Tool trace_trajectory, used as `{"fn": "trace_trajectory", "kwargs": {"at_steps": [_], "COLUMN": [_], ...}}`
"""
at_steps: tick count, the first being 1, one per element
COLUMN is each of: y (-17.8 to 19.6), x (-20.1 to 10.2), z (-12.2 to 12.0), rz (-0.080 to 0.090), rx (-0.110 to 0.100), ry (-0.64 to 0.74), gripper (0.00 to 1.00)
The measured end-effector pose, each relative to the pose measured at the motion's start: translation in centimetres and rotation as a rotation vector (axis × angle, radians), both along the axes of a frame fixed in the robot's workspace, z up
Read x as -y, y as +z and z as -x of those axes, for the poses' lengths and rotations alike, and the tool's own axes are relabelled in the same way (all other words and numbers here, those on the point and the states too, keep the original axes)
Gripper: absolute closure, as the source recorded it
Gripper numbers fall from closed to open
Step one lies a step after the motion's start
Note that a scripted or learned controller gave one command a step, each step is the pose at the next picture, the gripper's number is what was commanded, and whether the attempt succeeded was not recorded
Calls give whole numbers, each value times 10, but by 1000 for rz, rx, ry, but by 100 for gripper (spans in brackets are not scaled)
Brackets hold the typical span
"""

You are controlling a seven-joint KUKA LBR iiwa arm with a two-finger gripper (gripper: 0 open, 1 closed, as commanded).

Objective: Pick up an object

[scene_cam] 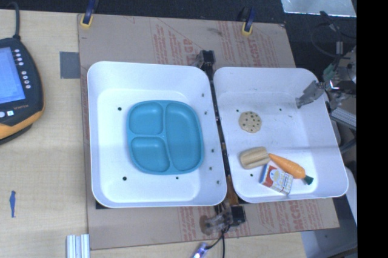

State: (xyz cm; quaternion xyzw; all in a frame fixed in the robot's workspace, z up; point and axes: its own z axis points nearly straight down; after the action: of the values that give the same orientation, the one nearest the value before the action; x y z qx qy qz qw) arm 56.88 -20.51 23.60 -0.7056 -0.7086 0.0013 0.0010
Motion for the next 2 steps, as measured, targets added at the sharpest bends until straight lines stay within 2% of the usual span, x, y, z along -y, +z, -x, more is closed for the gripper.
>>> {"fn": "trace_trajectory", "kwargs": {"at_steps": [1,2], "y": [-104,-145], "x": [-72,-96], "z": [44,-41], "rz": [-1,0], "rx": [-2,0], "ry": [3,1], "gripper": [0,0]}}
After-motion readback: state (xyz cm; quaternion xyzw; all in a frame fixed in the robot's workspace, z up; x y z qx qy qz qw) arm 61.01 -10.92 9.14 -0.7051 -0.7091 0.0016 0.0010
